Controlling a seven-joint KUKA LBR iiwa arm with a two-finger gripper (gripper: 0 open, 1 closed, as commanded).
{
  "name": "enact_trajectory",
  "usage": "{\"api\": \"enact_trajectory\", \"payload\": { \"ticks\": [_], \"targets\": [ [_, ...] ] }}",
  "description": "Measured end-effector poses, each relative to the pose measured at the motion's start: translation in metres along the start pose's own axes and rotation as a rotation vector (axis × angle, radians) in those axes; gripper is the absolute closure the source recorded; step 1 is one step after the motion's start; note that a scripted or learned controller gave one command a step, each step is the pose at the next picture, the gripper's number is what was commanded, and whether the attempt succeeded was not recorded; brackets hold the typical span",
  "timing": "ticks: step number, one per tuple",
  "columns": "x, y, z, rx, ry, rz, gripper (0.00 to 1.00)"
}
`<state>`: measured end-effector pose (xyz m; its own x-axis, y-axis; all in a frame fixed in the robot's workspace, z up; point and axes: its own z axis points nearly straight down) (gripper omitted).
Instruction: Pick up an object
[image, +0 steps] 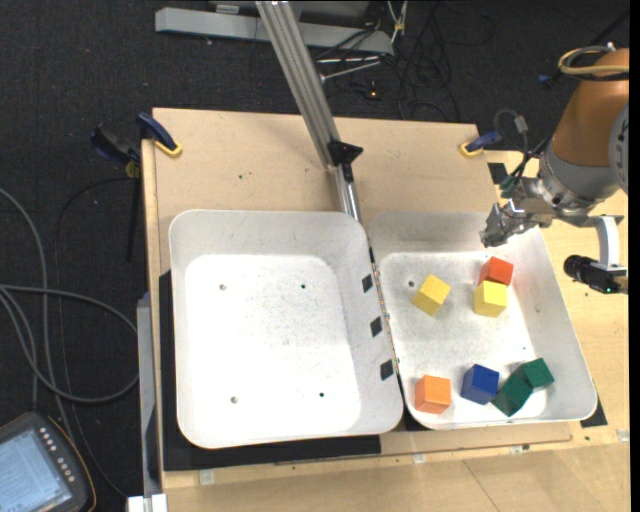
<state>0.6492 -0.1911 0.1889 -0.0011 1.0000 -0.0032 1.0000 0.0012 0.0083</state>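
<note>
The right bin (560, 330) holds several small blocks. A red block (497, 270) sits at its far side, touching a yellow block (489, 298) just in front of it. Another yellow block (432, 294) lies to their left. Along the near edge are an orange block (432, 393), a blue block (480, 383) and two green blocks (526, 384) pressed together. My gripper (495, 234) hangs over the bin's far right rim, just behind the red block, with nothing seen in it.
The left bin (190, 300) lies beside the right one on the wooden bench (250, 160). A slanted metal pole (305, 85) crosses the far side and ends between the bins. Clamps (160, 135) sit at the bench's far corners.
</note>
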Motion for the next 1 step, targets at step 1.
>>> {"api": "enact_trajectory", "payload": {
  "ticks": [1],
  "targets": [
    [-0.0002, 0.0022, -0.0544, 0.000, 0.000, -0.003, 1.00]
  ]
}}
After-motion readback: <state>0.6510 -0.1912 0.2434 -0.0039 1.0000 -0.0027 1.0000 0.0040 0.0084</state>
